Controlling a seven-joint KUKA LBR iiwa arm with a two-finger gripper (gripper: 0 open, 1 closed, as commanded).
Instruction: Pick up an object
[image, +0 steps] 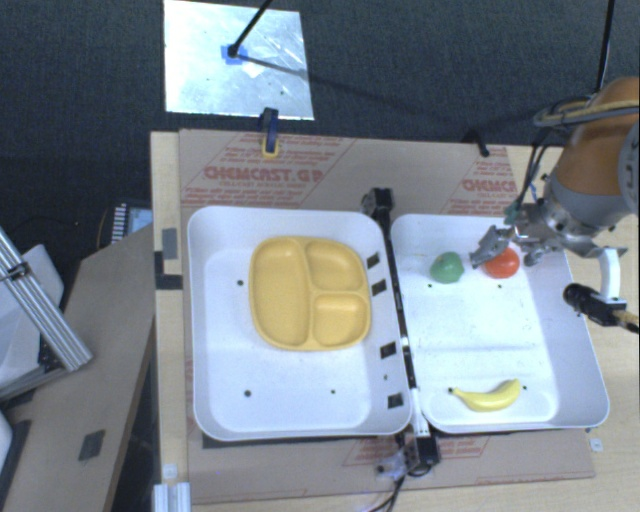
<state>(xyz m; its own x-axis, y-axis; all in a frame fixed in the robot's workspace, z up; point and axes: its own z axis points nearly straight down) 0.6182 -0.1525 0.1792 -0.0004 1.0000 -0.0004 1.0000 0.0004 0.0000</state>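
Your hand (497, 250) hung over the far part of the right bin (575, 375), its fingers spread apart with the tomato (503, 263) right at their tips; whether they actually touched it could not be told. Just to the hand's left sat a green ball (447, 267), close beside the tomato and the nearest thing to crowd it. Well apart, toward the bin's near edge, lay a banana (489, 395). Across the divider, the left bin (215, 330) carried a yellow tray (309, 293) with three compartments. Both bins sat on a worktop (300, 165).
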